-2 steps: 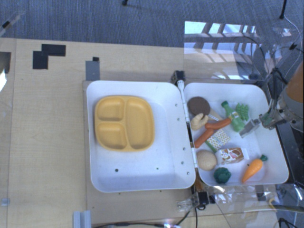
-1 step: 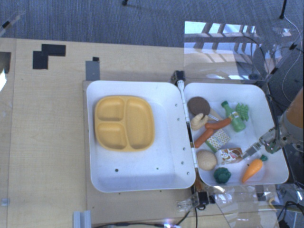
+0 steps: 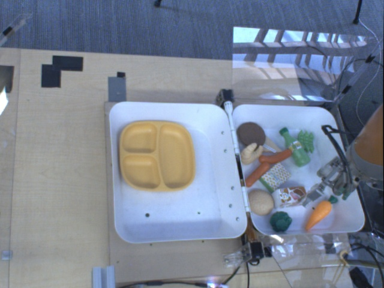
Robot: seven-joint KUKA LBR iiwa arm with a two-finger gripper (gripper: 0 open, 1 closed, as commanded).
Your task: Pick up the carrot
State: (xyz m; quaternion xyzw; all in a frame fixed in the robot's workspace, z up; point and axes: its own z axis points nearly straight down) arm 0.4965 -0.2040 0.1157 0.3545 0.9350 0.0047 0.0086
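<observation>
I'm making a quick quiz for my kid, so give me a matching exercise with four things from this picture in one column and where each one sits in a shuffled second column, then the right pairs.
Column one:
1. carrot
2. yellow divided plate
3. broccoli
4. green bottle

Column two:
A. in the left bin
B. near edge of the right bin, just left of the carrot
C. far part of the right bin, beside a leafy green toy
D. near corner of the right bin, just below the end effector

Pairs: 1-D, 2-A, 3-B, 4-C
</observation>
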